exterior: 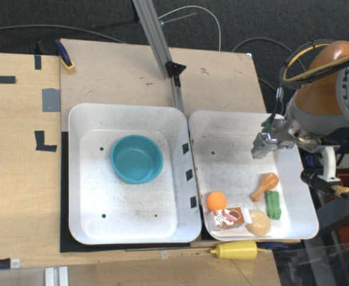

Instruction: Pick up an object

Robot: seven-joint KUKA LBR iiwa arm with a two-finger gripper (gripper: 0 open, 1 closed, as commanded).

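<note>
Toward the near end of the right-hand bin (222, 130) lies a small heap of things to pick from: an orange ball (217, 201) sits beside a flat packet (228, 217) printed in red and white, and just right of the packet rests a pale, rounded lump (258, 223). Above that lump a green piece (273, 205) lies lengthwise, and touching its upper end is an orange drumstick-shaped toy (265, 185), tilted with its thick end up and to the right. Up from this cluster and well apart from it, the gripper (264, 145) hangs over the bin's upper right part, a grey metal shape reaching in from the arm (320, 94), whose orange band curves above the wrist. From where I stand I cannot tell how far its fingers are parted, and I can make out nothing between them. Across the divide, the left-hand bin (91, 159) holds a teal bowl (137, 158), upright, a little above the bin's middle. Just outside the near edge of the right bin, on the bench (19, 159), a yellow bottle-shaped thing (236, 250) lies on its side. A grey pole (152, 25) slants down to the bins' far edge between them.
</note>
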